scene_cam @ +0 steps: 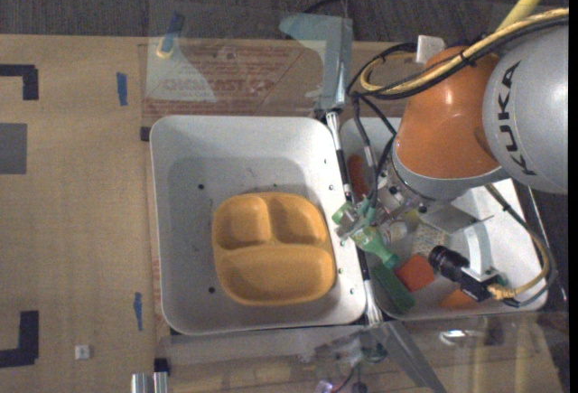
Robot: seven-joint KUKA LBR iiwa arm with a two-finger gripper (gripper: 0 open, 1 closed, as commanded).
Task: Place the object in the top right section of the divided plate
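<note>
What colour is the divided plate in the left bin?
Yellow-orange all over; the divided plate shows plainly in the camera view.

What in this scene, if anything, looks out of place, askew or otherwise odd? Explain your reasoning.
Nothing looks spilled or broken. The divided plate lies flat in the left bin, turned slightly askew to the bin's walls. The gripper is over the divide between the bins, near a green object in the right bin.

plate (271,248) in left bin (181,201) | arm (470,129) over right bin (510,247), contents unclear
</note>
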